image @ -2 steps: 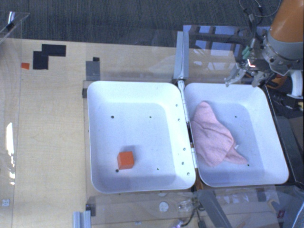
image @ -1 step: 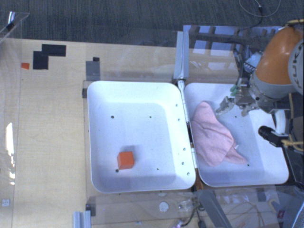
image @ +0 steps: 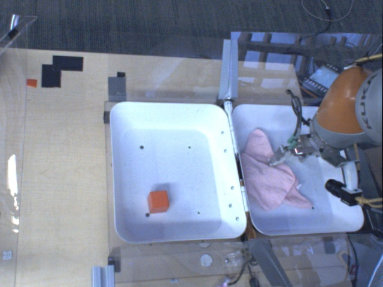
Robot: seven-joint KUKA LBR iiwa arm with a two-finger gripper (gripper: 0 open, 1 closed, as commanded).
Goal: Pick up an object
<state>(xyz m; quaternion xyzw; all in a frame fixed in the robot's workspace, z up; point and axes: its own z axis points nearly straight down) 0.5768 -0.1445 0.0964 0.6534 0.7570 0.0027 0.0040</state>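
Note:
A crumpled pink cloth (image: 269, 173) lies in the right bin (image: 323, 220), against its left wall. My gripper (image: 282, 156) reaches in from the right and hangs over the cloth's upper right part, with its tips at the fabric. An orange block (image: 158, 201) rests in the lower left of the left bin (image: 167, 121), far from the gripper. The arm's orange band (image: 340, 103) rises above the right bin's far corner.
A metal divider (image: 226, 76) runs back from the gap between the two bins. Black marks (image: 60, 69) and a small orange tag (image: 32, 83) lie on the wooden bench at far left. Cables and hardware crowd the right edge.

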